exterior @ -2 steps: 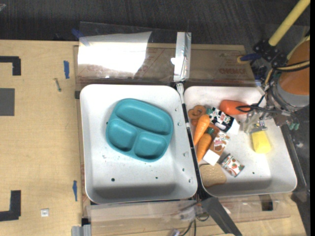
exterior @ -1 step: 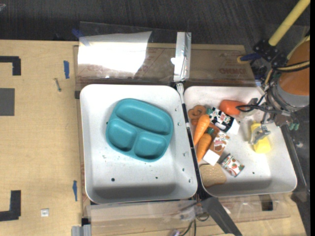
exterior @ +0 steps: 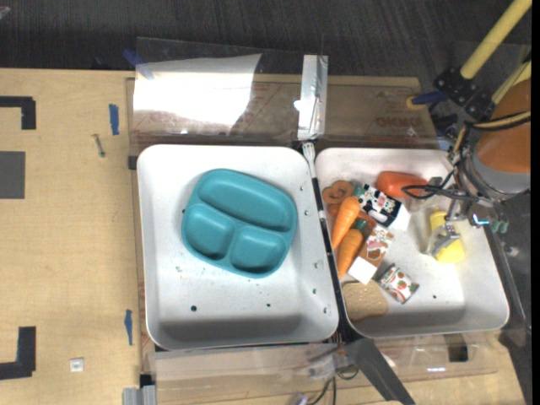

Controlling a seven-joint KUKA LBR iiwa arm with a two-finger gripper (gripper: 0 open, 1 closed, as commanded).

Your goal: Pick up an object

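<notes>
The left bin (exterior: 160,226) holds a teal divided plate (exterior: 239,220), lying flat near its centre. The right bin (exterior: 481,298) holds two toy carrots (exterior: 346,226) at its left wall, a black-and-white packet (exterior: 377,203) beside them, a small printed packet (exterior: 398,283) nearer the front, and a yellow block (exterior: 445,236) toward the right. The gripper (exterior: 447,226) sits directly over the yellow block; whether it is grasping the block cannot be told.
</notes>
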